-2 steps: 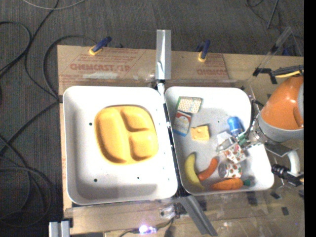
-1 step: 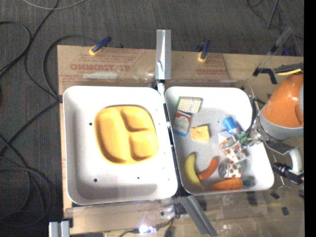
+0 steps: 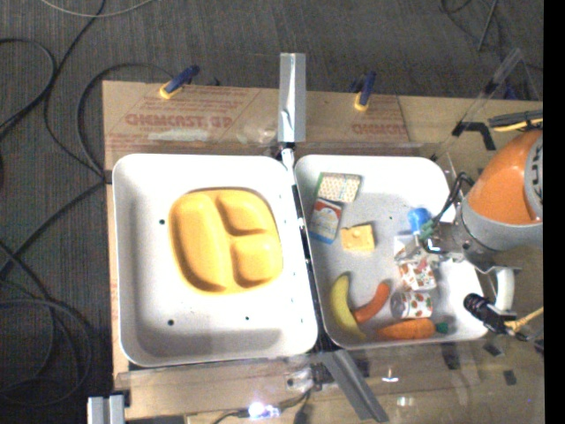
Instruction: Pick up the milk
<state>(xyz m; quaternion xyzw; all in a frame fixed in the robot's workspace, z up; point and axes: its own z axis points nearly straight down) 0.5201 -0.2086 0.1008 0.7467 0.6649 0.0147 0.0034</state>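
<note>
Grey arm with its orange band (image 3: 505, 184) hangs over the right white bin (image 3: 441, 170), its two-finger gripper (image 3: 422, 247), grip unclear, just above the red-and-white patterned milk carton (image 3: 418, 276) near the bin's right side.

From my station, both white bins (image 3: 212, 347) look like smooth, faintly glossy plastic. The yellow tray (image 3: 228, 239) reads as matt moulded plastic. The tabletop (image 3: 212, 122) looks like dull brown cardboard. I see a shiny orange shell on the arm (image 3: 503, 188), and the floor (image 3: 53, 104) is rough dark carpet.
</note>
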